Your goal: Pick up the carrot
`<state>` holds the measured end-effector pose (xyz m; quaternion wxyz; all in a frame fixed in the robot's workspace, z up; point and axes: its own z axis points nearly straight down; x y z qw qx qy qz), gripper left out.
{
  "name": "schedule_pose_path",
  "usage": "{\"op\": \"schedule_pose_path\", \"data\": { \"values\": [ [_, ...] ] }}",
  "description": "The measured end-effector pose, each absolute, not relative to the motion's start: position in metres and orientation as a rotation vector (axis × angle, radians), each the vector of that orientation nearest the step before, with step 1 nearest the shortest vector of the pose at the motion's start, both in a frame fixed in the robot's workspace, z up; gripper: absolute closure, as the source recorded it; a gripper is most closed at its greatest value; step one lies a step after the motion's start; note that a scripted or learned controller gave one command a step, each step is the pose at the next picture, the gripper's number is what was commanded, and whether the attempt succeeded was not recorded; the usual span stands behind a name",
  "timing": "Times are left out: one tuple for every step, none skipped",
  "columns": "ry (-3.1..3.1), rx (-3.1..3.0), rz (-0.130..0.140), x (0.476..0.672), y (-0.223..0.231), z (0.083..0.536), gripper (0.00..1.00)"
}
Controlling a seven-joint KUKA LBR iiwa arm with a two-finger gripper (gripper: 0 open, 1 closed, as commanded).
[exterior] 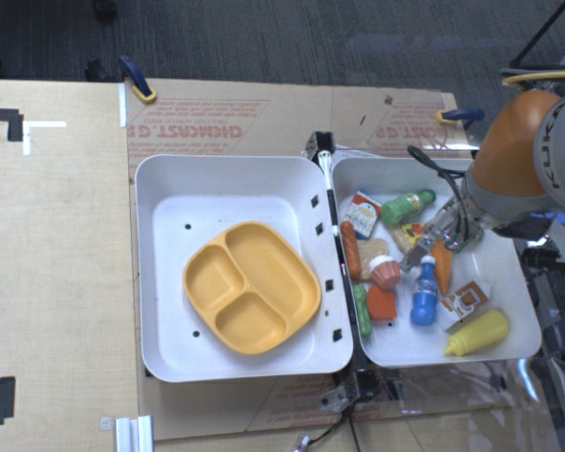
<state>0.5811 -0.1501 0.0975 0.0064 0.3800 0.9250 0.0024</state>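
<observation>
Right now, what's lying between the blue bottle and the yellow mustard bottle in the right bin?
A small brown and white packet lies between the blue bottle and the yellow mustard bottle, seen in the camera view.

A grey arm (532, 172) carries a broad orange band (518, 144) above its wrist; a black cable (433, 165) curves beside the band, metal gripper (436, 238) below it.

The arm (527, 149) is cut off by the right edge. Its wrist hides the carrot's (442, 260) top end. Whether the gripper (431, 243) fingers grip it is too blurred to tell.
</observation>
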Motion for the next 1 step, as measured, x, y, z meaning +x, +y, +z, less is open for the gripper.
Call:
{"op": "schedule_pose_path", "data": {
  "values": [
    [2.884, 1.181, 0.003, 0.5841, -0.1519, 0.1097, 1.00]
  ]
}}
